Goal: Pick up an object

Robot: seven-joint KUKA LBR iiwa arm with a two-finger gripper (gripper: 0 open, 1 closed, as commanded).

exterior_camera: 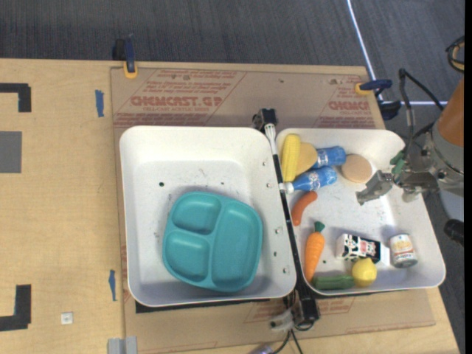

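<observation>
The right bin [420, 220] holds several small items. At its back lie a yellow corn-like piece [290, 157], two blue bottles [330, 155] [316, 178] and a tan round disc [358, 169]. Further forward are a red-orange pepper [302, 206], a carrot [315, 248], a black-and-white carton [360, 248], a small can [402, 249], a lemon [363, 271] and a green cucumber [333, 281]. My gripper [385, 183] hangs over the bin's right side, just right of the tan disc and above the can. I see nothing held in it.
A teal divided plate [214, 240] lies in the left bin [147, 161]. A black bracket [265, 118] sits at the back of the rim between the two bins. Clamps [129, 54] [372, 87] pin the cardboard sheet under the bins. Cables run at the far right.
</observation>
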